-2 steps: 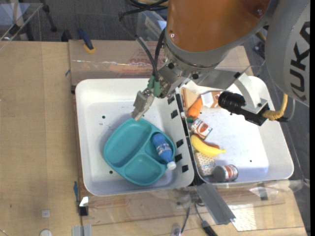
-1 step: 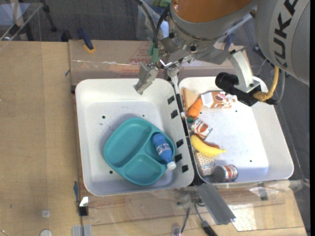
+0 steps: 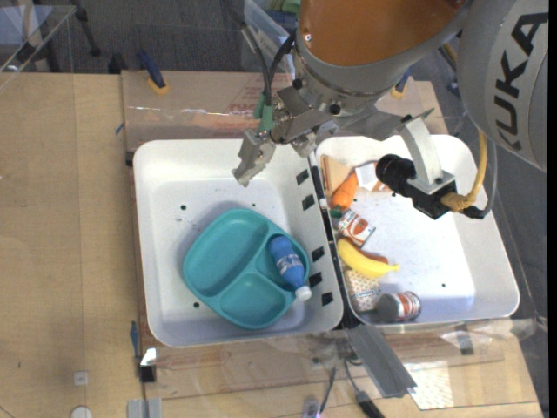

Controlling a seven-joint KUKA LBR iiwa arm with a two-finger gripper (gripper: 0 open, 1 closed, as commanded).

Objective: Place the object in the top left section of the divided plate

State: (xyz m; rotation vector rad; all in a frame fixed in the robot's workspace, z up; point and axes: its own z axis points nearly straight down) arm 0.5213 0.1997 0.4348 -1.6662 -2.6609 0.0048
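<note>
A teal divided plate (image 3: 222,264) lies in the left bin (image 3: 165,190), towards its front. A blue bottle (image 3: 286,263) with a white cap lies on its side in the plate's small right-hand section, cap pointing to the front right. My gripper (image 3: 277,153) hangs over the back of the left bin, near the wall between the two bins, above and behind the plate. It is open and nothing is between its fingers (image 3: 252,159). It stands apart from the bottle.
The right bin (image 3: 487,259) holds an orange item (image 3: 345,190), a small red and white carton (image 3: 355,227), a banana (image 3: 365,259) and a can (image 3: 396,305). A black fitting (image 3: 418,184) on the arm hangs over that bin.
</note>
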